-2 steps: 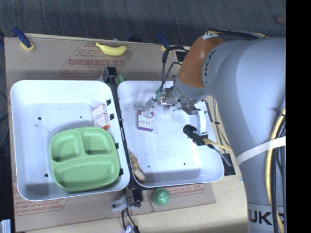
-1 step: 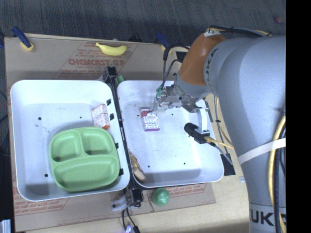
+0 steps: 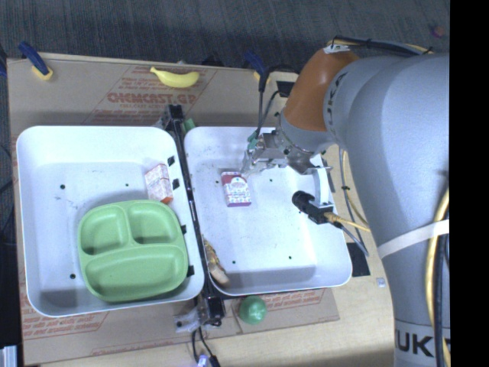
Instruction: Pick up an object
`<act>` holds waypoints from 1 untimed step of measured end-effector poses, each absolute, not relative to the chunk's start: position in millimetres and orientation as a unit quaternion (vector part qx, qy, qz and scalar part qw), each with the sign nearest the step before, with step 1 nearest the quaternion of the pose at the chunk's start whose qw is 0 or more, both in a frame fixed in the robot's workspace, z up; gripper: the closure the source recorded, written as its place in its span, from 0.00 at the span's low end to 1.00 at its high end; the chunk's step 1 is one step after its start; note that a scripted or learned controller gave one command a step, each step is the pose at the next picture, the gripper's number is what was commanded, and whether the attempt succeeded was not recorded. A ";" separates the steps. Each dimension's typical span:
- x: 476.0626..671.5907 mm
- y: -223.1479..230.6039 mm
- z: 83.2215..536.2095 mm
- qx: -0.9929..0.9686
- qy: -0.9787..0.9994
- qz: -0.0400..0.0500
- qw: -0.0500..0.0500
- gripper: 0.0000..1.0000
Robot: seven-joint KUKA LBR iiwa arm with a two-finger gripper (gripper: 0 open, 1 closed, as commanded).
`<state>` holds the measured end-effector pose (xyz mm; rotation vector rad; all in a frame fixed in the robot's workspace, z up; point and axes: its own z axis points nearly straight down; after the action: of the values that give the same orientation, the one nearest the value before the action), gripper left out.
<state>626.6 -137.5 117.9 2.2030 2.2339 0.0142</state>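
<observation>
You have the gripper low over the back part of the right bin. It sits at the end of the grey arm, which reaches in from the right with its orange band above the wrist. From this slanted view the wrist covers much of the hand, so you cannot tell how far open it is. You can see nothing gripped in it.

The thing closest to it is a small red-and-white packet. It lies flat on the white floor of the right bin, toward the back left, just beside the gripper on its near-left side. You cannot tell whether the gripper touches the packet's upper edge. The packet looks to be resting on the floor.

In the left bin you have a green divided plate taking up the front half. A small orange-and-white carton sits right at the plate's back rim, close to the wall shared with the right bin.

Both bins stand on a sheet of printed cardboard. A yellow banana lies on it behind the left bin, well apart from the gripper. A green ball sits on it in front of the right bin, near that bin's front left corner. At the rim between the bins, near the front, there is a small brownish thing too small for you to identify.
</observation>
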 end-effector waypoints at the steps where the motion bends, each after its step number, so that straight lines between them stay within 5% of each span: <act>1: 554.1 -141.8 193.3 0.706 0.708 0.000 -0.001 1.00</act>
<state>554.1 -141.8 193.3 2.2183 2.2262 -0.0008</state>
